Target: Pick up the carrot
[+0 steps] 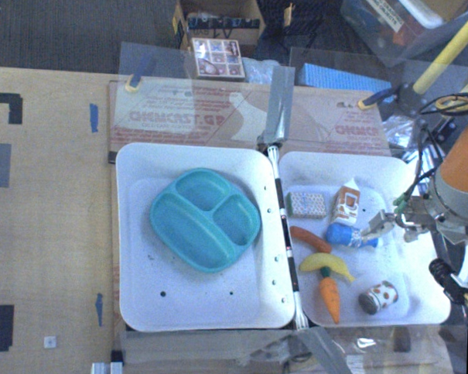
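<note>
The carrot (330,300) is orange with a green top and lies near the front of the right bin (420,176), pointing toward the front edge. My gripper (381,223) hangs over the right half of that bin, just right of a blue bottle (346,236). It is well behind and to the right of the carrot and apart from it. The grey arm with its orange band (456,165) comes in from the right edge.
Around the carrot lie a yellow banana (329,264), a red-orange sausage-like piece (311,239) and a spotted can (378,297). Further back are a small carton (346,203) and a grey block (307,203). The left bin (136,294) holds a teal divided plate (205,219).
</note>
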Action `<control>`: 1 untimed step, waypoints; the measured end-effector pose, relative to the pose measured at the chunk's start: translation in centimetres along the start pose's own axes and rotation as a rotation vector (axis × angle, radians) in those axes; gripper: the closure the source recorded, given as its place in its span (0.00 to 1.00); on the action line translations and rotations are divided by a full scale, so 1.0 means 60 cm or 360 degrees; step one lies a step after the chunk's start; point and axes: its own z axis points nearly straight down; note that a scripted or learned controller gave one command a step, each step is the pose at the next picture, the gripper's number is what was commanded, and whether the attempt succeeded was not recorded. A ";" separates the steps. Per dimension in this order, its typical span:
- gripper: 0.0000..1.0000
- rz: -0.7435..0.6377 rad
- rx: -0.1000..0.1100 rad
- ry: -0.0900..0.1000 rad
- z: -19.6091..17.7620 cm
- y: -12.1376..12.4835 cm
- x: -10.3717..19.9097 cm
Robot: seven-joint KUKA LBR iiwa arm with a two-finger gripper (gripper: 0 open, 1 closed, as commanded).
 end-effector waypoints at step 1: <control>0.00 -0.0145 0.0002 0.0001 0.006 -0.066 0.139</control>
